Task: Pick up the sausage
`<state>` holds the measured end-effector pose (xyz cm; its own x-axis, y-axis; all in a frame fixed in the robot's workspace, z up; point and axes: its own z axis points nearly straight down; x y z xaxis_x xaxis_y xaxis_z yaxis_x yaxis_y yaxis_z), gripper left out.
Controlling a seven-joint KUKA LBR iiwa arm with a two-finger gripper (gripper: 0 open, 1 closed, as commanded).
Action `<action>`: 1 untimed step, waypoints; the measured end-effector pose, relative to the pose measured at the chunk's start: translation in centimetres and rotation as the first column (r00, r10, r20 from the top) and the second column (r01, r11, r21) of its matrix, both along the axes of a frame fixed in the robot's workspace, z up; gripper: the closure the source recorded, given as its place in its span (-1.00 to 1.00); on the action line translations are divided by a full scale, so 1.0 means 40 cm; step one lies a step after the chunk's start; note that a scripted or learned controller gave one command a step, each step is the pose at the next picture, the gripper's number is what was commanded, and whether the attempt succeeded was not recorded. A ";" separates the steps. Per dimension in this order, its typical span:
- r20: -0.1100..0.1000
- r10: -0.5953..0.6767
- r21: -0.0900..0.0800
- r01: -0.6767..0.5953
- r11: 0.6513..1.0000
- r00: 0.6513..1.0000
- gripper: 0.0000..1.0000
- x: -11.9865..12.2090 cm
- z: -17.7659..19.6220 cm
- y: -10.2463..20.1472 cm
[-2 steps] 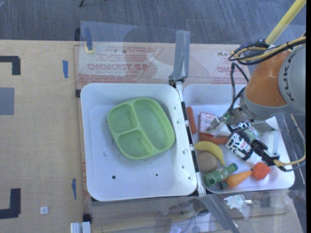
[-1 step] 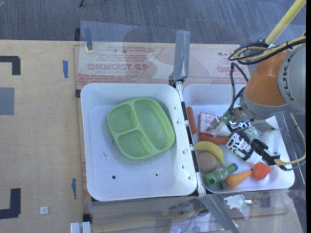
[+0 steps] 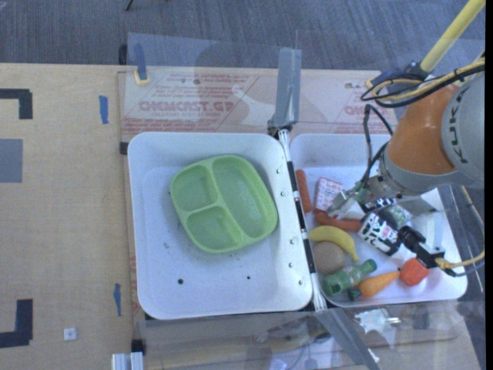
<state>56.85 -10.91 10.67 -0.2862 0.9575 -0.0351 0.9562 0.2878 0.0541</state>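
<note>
In the camera view, the arm [image 3: 431, 133] is reaching in from the right over the right bin [image 3: 454, 284], with its gripper [image 3: 362, 199] hanging low above the bin's middle; whether it is clenched or released I cannot tell. The sausage [image 3: 303, 190] is lying along the bin's left wall, toward the far end, just left of the gripper. Nearer are sitting a banana [image 3: 334, 237], a green bottle [image 3: 348, 277] and a carrot [image 3: 377, 284]. The left bin [image 3: 154, 284] is carrying a green divided plate [image 3: 223, 203].
</note>
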 end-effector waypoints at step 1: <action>-0.002 0.058 -0.004 -0.058 0.998 0.998 -1.00 -0.007 0.000 -0.001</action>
<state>56.56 -10.94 10.68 -0.3414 0.9391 -0.0383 0.9379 0.3430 0.0510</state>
